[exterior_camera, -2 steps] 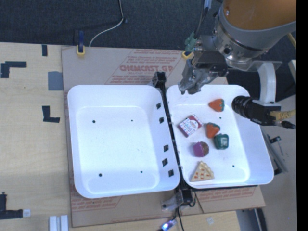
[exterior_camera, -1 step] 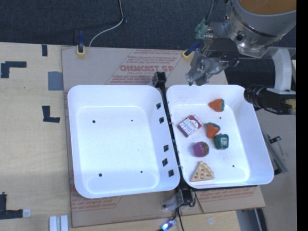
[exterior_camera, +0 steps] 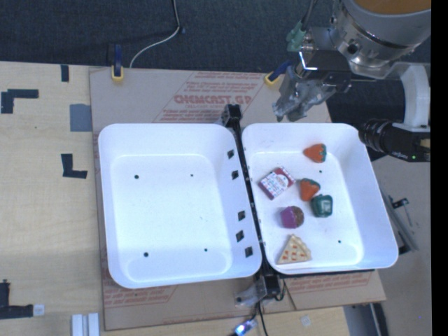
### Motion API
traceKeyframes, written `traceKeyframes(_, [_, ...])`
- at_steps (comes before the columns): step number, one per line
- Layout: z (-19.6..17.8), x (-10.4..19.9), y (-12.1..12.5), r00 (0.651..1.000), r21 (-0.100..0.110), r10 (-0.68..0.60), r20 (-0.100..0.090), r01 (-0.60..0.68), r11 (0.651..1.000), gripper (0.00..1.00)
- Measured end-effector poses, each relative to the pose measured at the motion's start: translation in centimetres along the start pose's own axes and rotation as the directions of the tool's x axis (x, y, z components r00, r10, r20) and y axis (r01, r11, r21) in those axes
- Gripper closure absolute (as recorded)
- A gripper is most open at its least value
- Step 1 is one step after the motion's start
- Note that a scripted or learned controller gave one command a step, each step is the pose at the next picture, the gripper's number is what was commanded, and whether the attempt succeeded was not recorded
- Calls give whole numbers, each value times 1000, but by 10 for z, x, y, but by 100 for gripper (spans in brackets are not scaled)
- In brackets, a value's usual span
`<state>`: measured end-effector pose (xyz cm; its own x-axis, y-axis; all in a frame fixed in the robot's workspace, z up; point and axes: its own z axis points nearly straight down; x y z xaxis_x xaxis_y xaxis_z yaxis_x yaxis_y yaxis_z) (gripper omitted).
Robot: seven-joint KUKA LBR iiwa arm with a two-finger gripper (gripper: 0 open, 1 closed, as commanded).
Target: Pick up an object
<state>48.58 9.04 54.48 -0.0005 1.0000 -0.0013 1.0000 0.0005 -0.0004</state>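
The right bin (exterior_camera: 364,187) holds several small objects: a red strawberry-like piece (exterior_camera: 316,152), a red and white packet (exterior_camera: 276,183), an orange-red piece with a green top (exterior_camera: 309,187), a dark green piece (exterior_camera: 322,206), a purple piece (exterior_camera: 292,217) and a pizza-slice wedge (exterior_camera: 294,250). My gripper (exterior_camera: 292,107) hangs above the far edge of that bin, left of the strawberry-like piece and well above the objects. Nothing shows between its fingers.
The left bin (exterior_camera: 112,187) lies beside the right one, joined by a black clipped divider (exterior_camera: 241,194). Both rest on a cardboard sheet (exterior_camera: 203,96) on the wooden bench. A white cable (exterior_camera: 157,40) runs at the back left. A black mount (exterior_camera: 392,140) juts in at the right.
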Motion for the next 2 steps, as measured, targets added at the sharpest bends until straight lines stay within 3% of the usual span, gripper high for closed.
traceKeyframes(2, [-19, 0, 1, 1000, 2, 0, 1, 0, 1000, 100])
